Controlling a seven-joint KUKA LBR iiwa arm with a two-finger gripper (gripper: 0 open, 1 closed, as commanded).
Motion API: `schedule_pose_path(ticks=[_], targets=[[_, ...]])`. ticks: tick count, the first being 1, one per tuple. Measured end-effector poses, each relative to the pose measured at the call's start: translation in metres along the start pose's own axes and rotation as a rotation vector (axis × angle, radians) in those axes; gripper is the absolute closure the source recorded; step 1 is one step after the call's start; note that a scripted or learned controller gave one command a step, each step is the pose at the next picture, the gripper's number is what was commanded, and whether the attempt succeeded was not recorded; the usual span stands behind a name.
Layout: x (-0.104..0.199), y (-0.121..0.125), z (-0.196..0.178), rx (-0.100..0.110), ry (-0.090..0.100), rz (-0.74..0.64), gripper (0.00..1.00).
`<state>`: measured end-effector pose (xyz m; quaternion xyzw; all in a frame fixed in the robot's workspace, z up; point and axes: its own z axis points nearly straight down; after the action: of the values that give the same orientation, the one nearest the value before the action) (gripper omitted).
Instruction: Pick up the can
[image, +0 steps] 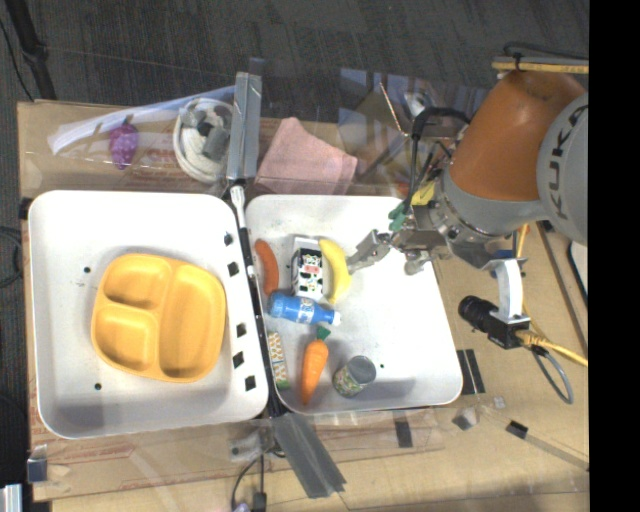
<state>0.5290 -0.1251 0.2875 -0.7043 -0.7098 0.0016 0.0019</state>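
Note:
The can (353, 376) stands upright near the front edge of the right bin (415, 340), with its grey top showing and a patterned side. A carrot (313, 367) lies just to its left. My gripper (391, 256) hangs over the back right part of the same bin, well behind the can and apart from it. Its two fingers (366, 250) are spread, so it is open with nothing between them.
In the right bin lie a banana (335, 268), a small carton (309, 270), a blue bottle (300, 311) and a sausage (267, 265). A yellow divided plate (160, 316) sits in the left bin (60, 230). A pink cloth (305, 158) lies behind the bins.

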Motion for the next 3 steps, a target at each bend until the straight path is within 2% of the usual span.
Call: schedule_pose_path(ticks=[1, 2, 3], targets=[[0.023, 0.002, 0.151, 0.003, 0.001, 0.183, 0.0], [-0.036, 0.127, 0.194, -0.003, 0.001, 0.34, 0.0], [0.009, 0.088, 0.196, 0.001, 0.001, 0.34, 0.0]])
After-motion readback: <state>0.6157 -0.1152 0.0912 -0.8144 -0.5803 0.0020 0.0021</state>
